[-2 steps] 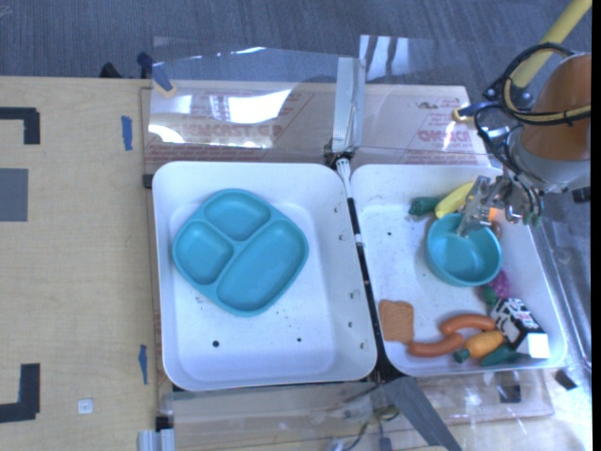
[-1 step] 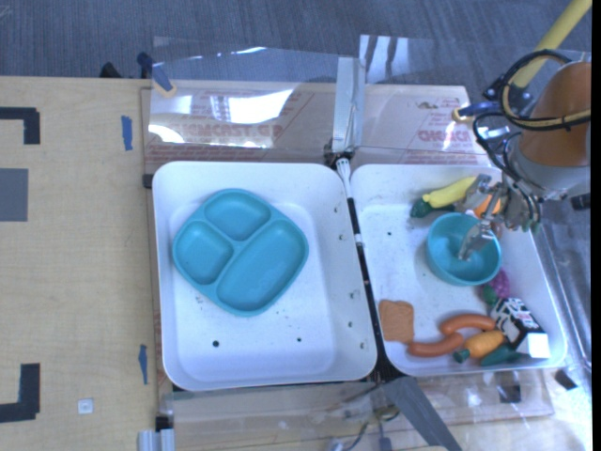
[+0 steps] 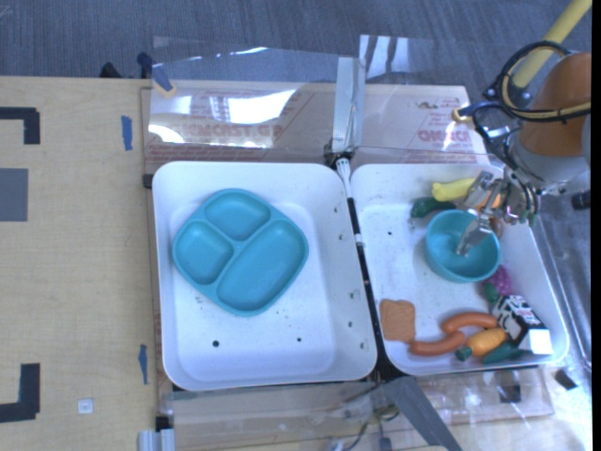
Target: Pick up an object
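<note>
My gripper (image 3: 477, 228) hangs over the right bin (image 3: 549, 289), its tip down inside a blue bowl (image 3: 455, 256) near that bin's back right. The orange-banded wrist (image 3: 554, 101) rises behind it at the right edge. A yellow banana (image 3: 451, 190) lies just behind the bowl. A slice of toast (image 3: 398, 319) sits at the bin's front left. Two orange sausages (image 3: 441, 336), a carrot (image 3: 486, 340), a purple piece (image 3: 498, 280) and a black-and-white item (image 3: 515, 316) crowd the front right corner.
A blue divided plate (image 3: 241, 249) lies in the left bin (image 3: 188, 355). A clear plastic wall (image 3: 347, 101) stands behind both bins. The wooden bench top (image 3: 66, 252) stretches to the left.
</note>
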Controlling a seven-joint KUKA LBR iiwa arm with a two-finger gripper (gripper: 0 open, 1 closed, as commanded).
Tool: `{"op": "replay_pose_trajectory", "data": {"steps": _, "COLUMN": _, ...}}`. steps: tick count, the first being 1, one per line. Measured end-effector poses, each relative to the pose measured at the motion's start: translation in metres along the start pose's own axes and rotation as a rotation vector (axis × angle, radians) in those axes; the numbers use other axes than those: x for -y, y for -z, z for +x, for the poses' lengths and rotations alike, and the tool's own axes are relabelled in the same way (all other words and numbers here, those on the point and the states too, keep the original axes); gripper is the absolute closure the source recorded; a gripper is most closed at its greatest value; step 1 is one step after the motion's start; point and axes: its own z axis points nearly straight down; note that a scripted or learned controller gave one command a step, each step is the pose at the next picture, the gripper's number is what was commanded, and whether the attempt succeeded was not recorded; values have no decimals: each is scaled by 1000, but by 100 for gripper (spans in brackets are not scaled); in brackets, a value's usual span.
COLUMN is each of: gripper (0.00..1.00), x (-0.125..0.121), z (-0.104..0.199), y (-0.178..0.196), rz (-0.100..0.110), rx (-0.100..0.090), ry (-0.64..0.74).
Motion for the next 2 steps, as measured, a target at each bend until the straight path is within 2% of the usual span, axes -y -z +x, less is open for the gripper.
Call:
{"op": "replay_pose_trajectory", "data": {"steps": 1, "gripper": 0, "x": -61, "z": 62, "y": -1, "rz": -6, "rx": 47, "ry": -51}}
{"op": "replay_pose_trajectory", "data": {"steps": 2, "gripper": 0, "x": -78, "z": 31, "y": 2, "rz": 16, "rx": -7, "ry": -270}}
